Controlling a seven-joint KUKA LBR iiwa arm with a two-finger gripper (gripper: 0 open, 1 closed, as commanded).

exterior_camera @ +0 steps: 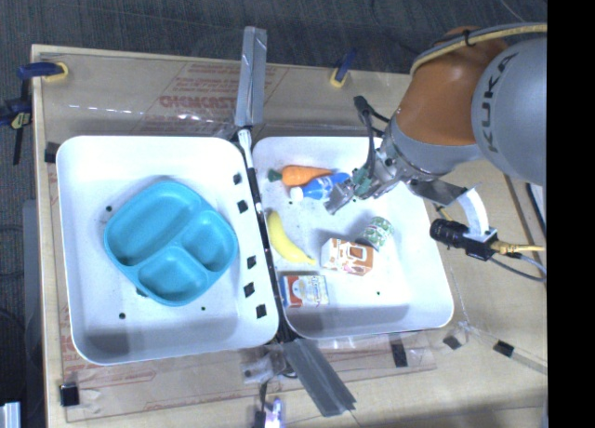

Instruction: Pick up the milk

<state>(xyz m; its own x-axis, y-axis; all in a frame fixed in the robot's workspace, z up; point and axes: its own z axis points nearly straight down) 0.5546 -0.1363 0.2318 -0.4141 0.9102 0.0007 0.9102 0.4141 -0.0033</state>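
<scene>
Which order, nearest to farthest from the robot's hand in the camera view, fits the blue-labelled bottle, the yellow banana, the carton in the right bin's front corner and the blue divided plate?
Measured from the hand:
1. Blue-labelled bottle, right beside the hand, right bin's back.
2. Yellow banana, right bin's left side.
3. Front-corner carton, right bin's front.
4. Blue divided plate, left bin.

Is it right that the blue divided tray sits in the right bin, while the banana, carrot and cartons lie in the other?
Not quite. The camera view shows the blue divided tray in the left bin; the banana, carrot and cartons lie in the right bin.
</scene>
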